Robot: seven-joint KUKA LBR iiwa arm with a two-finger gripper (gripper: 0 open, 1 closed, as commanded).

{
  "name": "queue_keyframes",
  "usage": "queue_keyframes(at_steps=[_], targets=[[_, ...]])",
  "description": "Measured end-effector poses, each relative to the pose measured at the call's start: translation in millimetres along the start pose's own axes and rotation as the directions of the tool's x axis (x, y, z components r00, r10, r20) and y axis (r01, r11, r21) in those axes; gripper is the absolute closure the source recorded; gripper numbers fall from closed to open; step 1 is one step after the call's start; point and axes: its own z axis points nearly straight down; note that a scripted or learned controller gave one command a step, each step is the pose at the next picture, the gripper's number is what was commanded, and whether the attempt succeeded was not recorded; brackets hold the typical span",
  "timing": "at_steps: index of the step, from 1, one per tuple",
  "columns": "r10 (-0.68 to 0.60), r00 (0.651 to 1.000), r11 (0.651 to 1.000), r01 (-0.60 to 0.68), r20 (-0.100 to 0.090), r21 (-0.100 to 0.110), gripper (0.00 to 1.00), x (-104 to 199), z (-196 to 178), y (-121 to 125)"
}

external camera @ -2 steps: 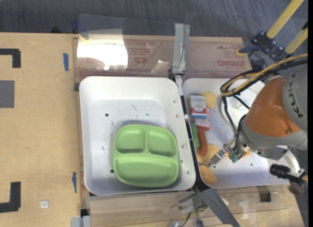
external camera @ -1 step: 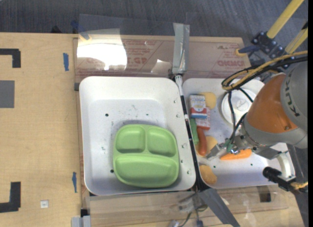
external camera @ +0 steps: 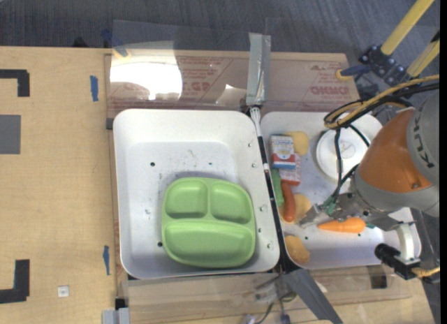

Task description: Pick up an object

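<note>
Overhead view of the bench with two shallow white bins side by side. The left bin holds a green divided tray, lying flat toward the bin's near edge.

The right bin holds the loose items. Taking the orange carrot as landmark: the carrot lies roughly level across the bin floor, pointing toward the divider between the bins. Up and to the left of the carrot sits a small red-and-white carton, with a pale yellow lump just beside the carton's far corner. Left of the carrot, along the divider, lies a red-orange stick-shaped piece next to a thin green one; a yellowish rounded piece rests between these and the carrot. Below and to the left of the carrot, at the bin's near corner, is a tan rounded item. Up from the carrot stands a white round dish or lid.

The arm reaches in over the carrot's right end. The claw is low in the bin, just above the carrot and close to the yellowish piece. Whether the claw is spread or closed cannot be told, as the metal parts are small and overlap the clutter.

Progress, as judged: no item is seen lifted or gripped; every object appears to rest on the bin floor. The approach seems under way, and grasp and lift remain to be done.
</note>
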Motion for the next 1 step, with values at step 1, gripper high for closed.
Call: queue_keyframes(at_steps=[1], targets=[[-0.001,1.000,1.000,0.001,0.005,-0.005,1.00,-1.1,-11.7,1.7]])
